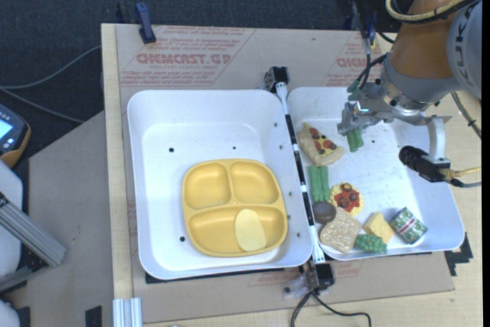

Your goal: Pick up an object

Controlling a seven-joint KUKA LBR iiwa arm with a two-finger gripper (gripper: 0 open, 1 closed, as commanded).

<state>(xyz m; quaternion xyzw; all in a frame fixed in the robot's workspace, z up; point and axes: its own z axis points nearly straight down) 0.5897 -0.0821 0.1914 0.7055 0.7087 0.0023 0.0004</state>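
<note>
Grey two-finger gripper [354,124] seemingly pinching small green stick-shaped plastic toy [355,138], hanging below fingertips. Probably light, stiff, slippery; gripping mid-length looking safest.

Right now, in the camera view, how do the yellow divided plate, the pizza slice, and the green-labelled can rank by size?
Largest to smallest:
1. yellow divided plate, by far
2. pizza slice
3. green-labelled can
The slice and the can look close in size, so that order is unsure.

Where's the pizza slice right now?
The pizza slice lies in the right bin, near its upper left corner, beside the divider, just left of the pincer and above the green stick.
</note>
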